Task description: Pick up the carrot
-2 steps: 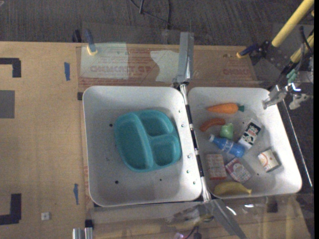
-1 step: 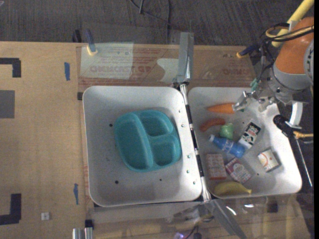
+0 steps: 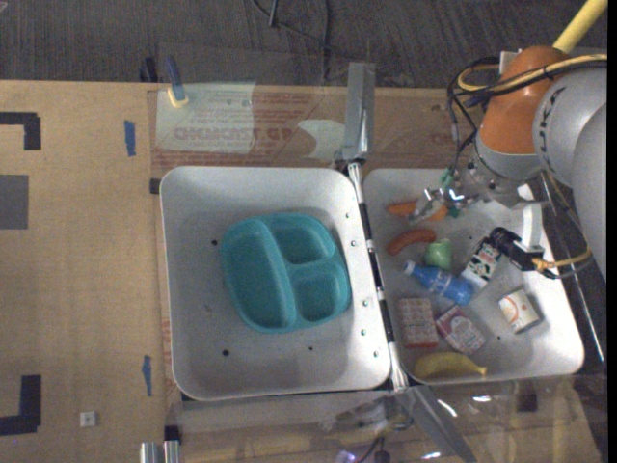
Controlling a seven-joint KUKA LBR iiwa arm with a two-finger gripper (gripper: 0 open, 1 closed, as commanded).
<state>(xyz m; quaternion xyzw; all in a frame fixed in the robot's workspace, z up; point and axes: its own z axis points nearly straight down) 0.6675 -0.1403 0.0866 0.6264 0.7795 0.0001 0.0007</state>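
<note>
Crowding bin's [image 3: 569, 355] rim — claw [image 3: 436, 201], carrot [image 3: 405, 208].

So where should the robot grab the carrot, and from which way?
Probably around its middle, coming straight down from above. The carrot lies flat near the right bin's top edge, long and thin, pointing left to right, so closing across its narrow width seems easiest. The end effector is already at its right end. The hot dog lies just below, so there's little room on that side.
</note>
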